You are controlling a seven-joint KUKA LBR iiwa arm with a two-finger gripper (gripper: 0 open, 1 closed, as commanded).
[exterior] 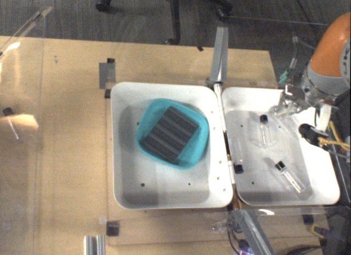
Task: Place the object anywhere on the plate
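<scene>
- The arm [332,56] enters at the far right of the scene, its orange band topmost and grey wrist beneath.
- The end effector [286,105] points left and slightly down from the wrist.
- Its metal tip is blurred.

One fixed camera high above the bench [55,139], angled down on both white bins [123,193].

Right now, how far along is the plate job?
Looks done: a dark ribbed block already lies on the teal plate in the left bin. In hand: nothing visibly; the gripper sits at the right bin's far edge. Left: two clear vials lie in that bin.
</scene>
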